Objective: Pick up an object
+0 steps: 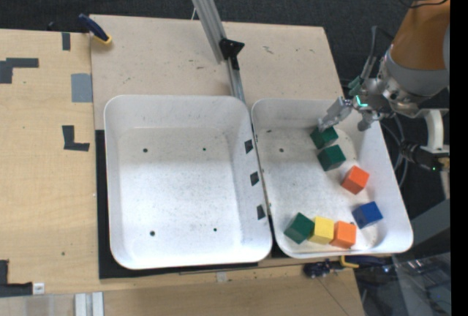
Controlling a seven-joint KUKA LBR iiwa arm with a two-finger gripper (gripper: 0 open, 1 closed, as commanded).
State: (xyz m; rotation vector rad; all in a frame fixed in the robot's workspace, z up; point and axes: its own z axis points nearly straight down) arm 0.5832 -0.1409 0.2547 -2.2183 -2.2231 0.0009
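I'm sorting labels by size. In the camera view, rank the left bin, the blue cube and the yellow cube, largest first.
1. Left bin, by far the largest.
2. Blue cube and yellow cube: they look alike, so I won't rank them.
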